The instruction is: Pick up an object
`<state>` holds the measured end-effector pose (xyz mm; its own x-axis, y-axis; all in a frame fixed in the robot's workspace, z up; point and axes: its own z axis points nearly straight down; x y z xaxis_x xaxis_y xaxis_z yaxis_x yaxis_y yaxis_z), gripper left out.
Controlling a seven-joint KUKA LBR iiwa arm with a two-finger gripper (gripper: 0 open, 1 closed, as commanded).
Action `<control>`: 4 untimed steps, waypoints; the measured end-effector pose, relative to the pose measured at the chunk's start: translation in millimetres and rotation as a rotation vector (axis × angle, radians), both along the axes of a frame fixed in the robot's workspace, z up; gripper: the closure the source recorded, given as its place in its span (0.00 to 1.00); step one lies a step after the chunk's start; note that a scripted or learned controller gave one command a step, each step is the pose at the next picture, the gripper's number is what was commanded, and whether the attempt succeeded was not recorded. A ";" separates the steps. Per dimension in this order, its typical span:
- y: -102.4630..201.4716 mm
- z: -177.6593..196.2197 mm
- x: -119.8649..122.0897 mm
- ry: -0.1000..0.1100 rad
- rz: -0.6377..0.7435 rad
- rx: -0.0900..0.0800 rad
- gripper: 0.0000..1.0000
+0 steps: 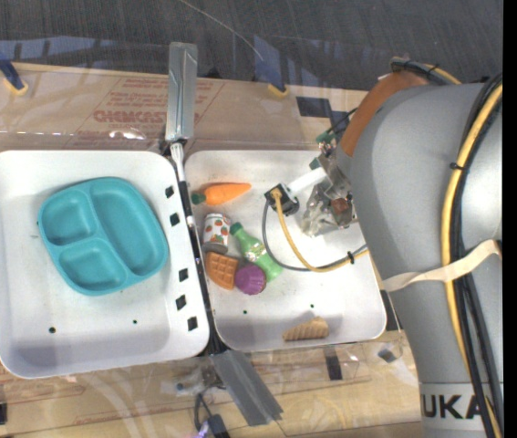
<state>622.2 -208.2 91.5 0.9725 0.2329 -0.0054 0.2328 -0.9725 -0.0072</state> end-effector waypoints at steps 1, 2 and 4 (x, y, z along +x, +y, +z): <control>62.6 -0.7 -8.2 -0.001 -0.023 0.000 1.00; -2.2 0.4 -7.1 -0.004 -0.031 -0.004 1.00; 31.9 0.0 25.6 -0.004 -0.030 -0.004 1.00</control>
